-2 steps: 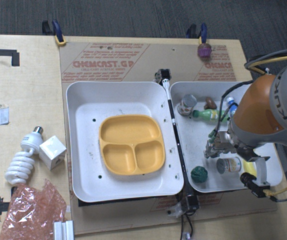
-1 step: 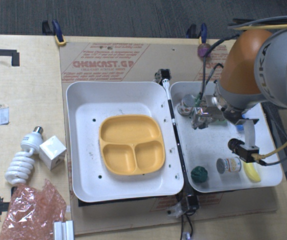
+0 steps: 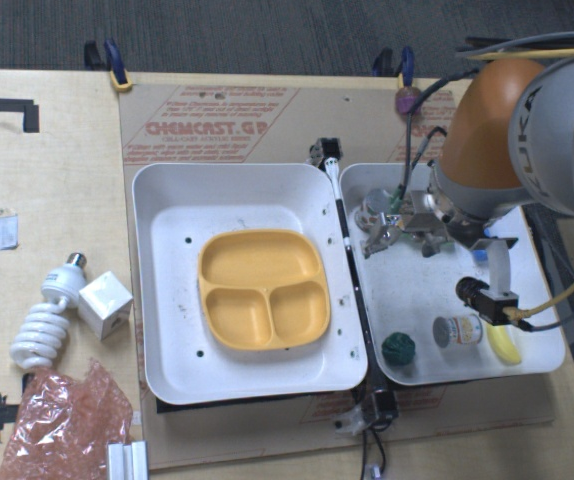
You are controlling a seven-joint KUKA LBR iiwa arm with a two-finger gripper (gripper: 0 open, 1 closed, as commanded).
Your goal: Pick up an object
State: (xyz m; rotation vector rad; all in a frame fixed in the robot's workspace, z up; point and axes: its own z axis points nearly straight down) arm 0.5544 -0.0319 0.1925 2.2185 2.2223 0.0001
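Your arm (image 3: 527, 138) fills the upper right, grey with a glossy orange band, bent over the right bin (image 3: 422, 373). Its gripper (image 3: 382, 230) sits low in that bin's upper left corner, near the wall shared with the left bin (image 3: 167, 363). I cannot tell whether it is open or closed, and nothing shows in its grasp.

The left bin holds a yellow tray (image 3: 264, 290), smooth moulded plastic with three rounded compartments, lying flat. It is wide and shallow, so judge it a poor target for a pinch.

The likelier targets lie along the right bin's near edge, well apart from the gripper: a small jar (image 3: 457, 331) on its side, a yellow banana-shaped piece (image 3: 504, 345) just beside it, and a dark green ball (image 3: 399, 347), fuzzy-looking.

Watch for these: the jar and ball are round and may roll away on the slick bin floor; jar and banana lie close together, so one may nudge the other; all three sit near the wall, where a finger could catch.
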